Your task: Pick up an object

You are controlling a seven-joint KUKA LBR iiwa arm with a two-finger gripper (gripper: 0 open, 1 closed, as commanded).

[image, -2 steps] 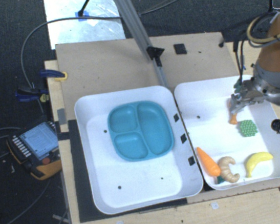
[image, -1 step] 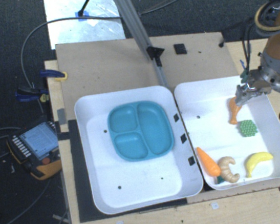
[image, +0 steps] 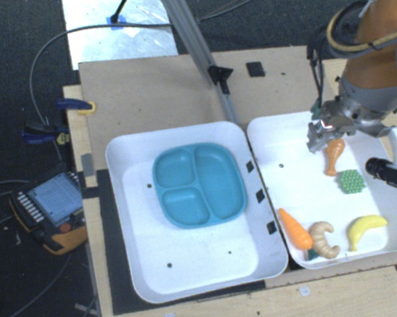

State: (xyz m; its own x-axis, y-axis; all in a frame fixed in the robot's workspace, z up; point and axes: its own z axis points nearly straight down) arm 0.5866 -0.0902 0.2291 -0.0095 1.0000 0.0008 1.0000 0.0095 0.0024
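Observation:
My gripper (image: pixel 321 134) hangs over the upper right part of the right bin (image: pixel 277 143). A small orange toy (image: pixel 332 157) lies slanted right under it, its upper end touching the gripper's tip. Whether it is clamped is not visible from here. A green knobbly toy (image: pixel 351 182) sits just below the orange one. Along the bin's front edge lie a carrot (image: pixel 295 227), a tan curled toy (image: pixel 325 237) and a yellow banana (image: pixel 366 228).
The left bin (image: pixel 148 271) holds a blue divided plate (image: pixel 199 184). A black cylinder on a white bracket (image: pixel 388 170) juts out beside the green toy. A slanted metal pole (image: pixel 196 37) crosses above the bins. Cables and a handset (image: pixel 50 211) lie left of the bench.

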